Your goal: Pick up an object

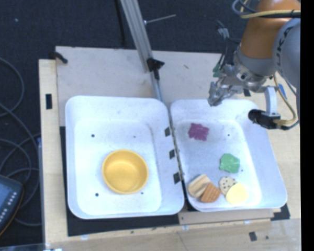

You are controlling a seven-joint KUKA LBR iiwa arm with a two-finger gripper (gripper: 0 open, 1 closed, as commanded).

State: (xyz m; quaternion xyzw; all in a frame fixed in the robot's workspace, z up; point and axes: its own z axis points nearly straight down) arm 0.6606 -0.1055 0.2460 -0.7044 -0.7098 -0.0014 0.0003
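1. Purple block (198,132) is the nearest candidate: it lies in the right bin (261,140), toward the near-left of the end effector (215,99), which hangs above that bin's far rim.
2. End effector: nothing is seen between its parts; whether released or clenched cannot be told at this resolution.
3. Block axis: roughly square with ragged edges; no clear long axis.
4. Right bin contents: purple block near the far middle; green piece (230,162) well apart toward the near right; a cluster at the near wall of tan piece (198,183), orange piece (211,193), spotted piece (227,182) and yellow piece (237,194), touching or just beside one another.
5. Left bin (83,140): one yellow bowl (125,171), upright.
6. Judgement: the isolated block offers the cleaner approach.
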